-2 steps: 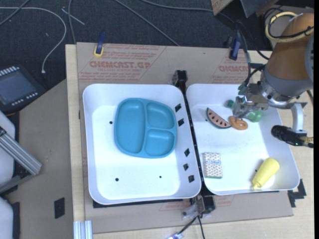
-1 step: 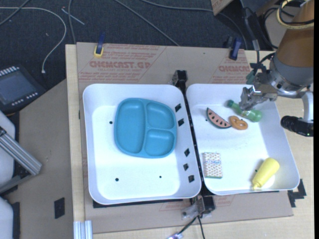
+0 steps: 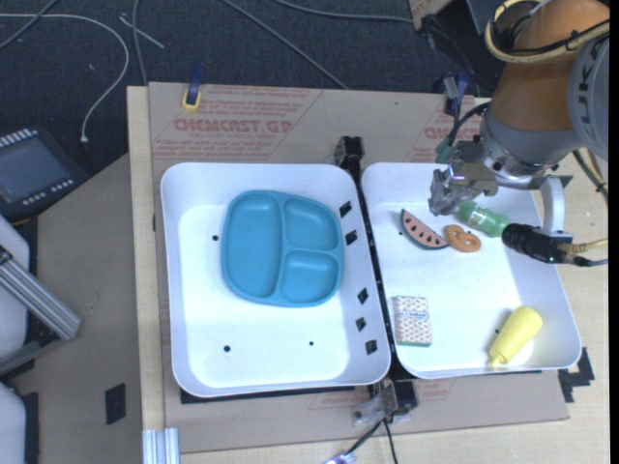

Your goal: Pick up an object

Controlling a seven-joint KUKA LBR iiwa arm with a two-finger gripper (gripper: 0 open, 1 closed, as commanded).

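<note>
My gripper (image 3: 449,197) hangs low over the back of the right bin (image 3: 542,288), at the end of the grey arm with its orange band. Directly to its right lies a green object (image 3: 486,220), partly hidden under the wrist. A watermelon-slice toy (image 3: 424,231) lies just below and left of the gripper, with a small orange ring-shaped piece (image 3: 464,240) beside it. Nearer the front are a small patterned box (image 3: 413,320) and a yellow bottle-shaped toy (image 3: 514,335). I see nothing held in the gripper.
The left bin (image 3: 193,307) holds a blue divided plate (image 3: 283,247). A black divider with clips (image 3: 360,249) runs between the bins. A black part with a cable (image 3: 538,243) sticks out over the right bin's right side. Cables lie on the dark floor behind.
</note>
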